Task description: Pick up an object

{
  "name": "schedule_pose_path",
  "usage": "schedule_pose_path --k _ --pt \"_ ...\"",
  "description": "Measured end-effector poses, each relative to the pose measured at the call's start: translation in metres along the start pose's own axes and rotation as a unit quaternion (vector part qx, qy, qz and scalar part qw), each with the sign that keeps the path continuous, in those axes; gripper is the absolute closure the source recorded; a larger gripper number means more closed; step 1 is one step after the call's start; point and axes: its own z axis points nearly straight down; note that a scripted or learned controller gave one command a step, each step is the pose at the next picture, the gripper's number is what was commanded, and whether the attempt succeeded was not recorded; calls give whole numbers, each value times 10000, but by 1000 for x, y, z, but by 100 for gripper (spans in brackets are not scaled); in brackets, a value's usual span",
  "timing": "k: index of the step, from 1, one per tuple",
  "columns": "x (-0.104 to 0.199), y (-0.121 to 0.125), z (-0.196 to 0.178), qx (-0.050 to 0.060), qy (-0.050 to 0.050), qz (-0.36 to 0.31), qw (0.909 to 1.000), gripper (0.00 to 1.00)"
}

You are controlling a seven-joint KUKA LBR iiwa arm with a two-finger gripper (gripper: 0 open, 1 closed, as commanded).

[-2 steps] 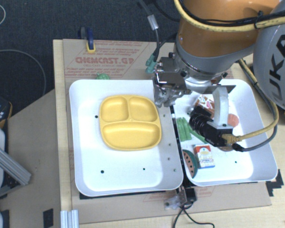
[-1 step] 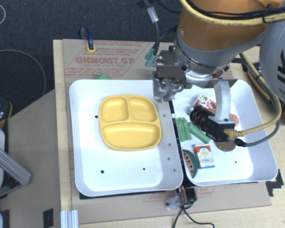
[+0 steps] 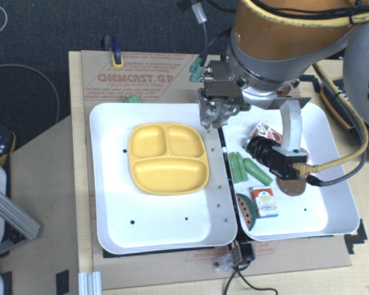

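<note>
I saw the grey two-finger gripper (image 3: 213,117) above the bins' shared rim; its grasp I couldn't judge. The green plastic bean pods (image 3: 246,168) lay just right-below it, long axes slanting

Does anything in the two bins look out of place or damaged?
Nothing looks spilled or broken. The yellow divided plate lies flat in the left bin. One small oddity: the watermelon slice toy rests against the right bin's left wall.

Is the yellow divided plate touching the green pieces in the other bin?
Apart. The camera view shows the yellow plate in the left bin, the green pieces across the bin rims.
</note>
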Motion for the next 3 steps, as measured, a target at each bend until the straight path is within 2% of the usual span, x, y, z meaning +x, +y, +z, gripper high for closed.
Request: schedule_pose_path --k 1,3 --pt "-68 -10 60 40 -2 31 10000 100" --pt "-65 -8 37 -8 0 10 10000 100"
